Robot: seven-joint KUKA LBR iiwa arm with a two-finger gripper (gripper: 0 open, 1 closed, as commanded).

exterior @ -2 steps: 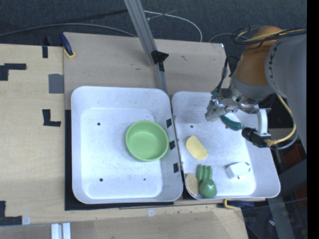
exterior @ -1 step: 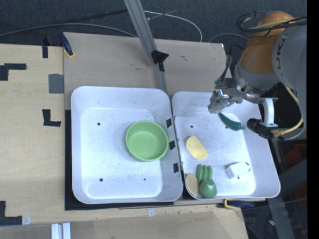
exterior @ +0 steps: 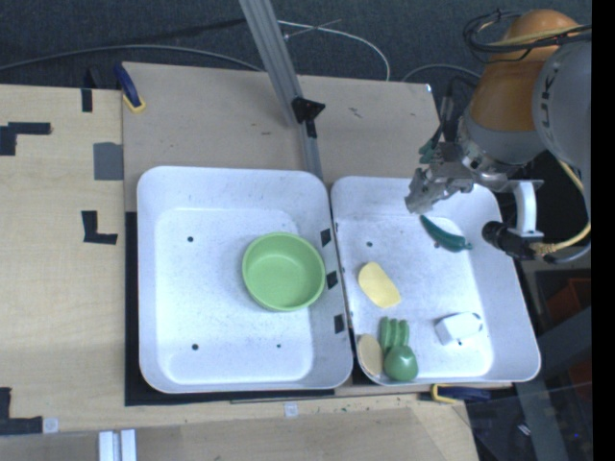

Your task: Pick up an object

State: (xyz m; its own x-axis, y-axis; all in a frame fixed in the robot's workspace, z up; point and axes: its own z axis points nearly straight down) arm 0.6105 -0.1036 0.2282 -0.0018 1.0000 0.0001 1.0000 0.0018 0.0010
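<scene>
The grey two-finger gripper (exterior: 424, 198) hangs over the back of the right-hand shallow white bin (exterior: 500, 257), its tips pointing down and left; whether it is spread or pressed together I cannot tell at this size. Just beside and below the tips lies a small teal curved plastic piece (exterior: 446, 232), the nearest candidate. Nothing sits between the tips, so the grasp is not yet made.

To do it well, I judge the gripper should centre over the teal piece, straddle its narrow width rather than its length, and descend until nearly at the bin floor.

Further off lie a yellow oval block (exterior: 379, 284), a green ribbed toy vegetable (exterior: 396, 349) and a small white object (exterior: 458, 327). A green round bowl (exterior: 282, 271) sits in the left-hand white bin (exterior: 173, 257).
</scene>
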